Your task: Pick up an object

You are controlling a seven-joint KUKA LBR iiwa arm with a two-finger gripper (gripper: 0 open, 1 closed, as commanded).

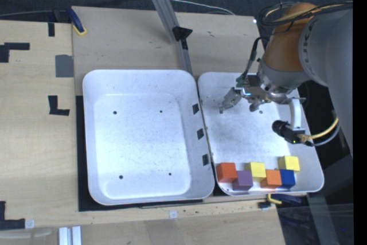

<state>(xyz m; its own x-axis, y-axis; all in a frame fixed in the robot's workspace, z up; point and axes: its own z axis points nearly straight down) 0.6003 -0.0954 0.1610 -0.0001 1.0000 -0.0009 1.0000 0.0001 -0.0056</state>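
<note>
Several small blocks lie along the near edge of the right bin (229, 129): an orange block (227, 171), a purple block (245, 179), a yellow block (258, 170), another orange block (273, 178), a blue block (287, 178) and a second yellow block (291, 163). My gripper (243, 99) hangs over the far part of the right bin, well away from the blocks. Its fingers (229, 100) are spread, with nothing between them.
The left bin (137, 135) sits beside the right one, sharing a raised rim. A slanted metal pole (163, 0) rises behind the bins. A black cable with a plug (292, 132) hangs from the arm's wrist above the right bin.
</note>
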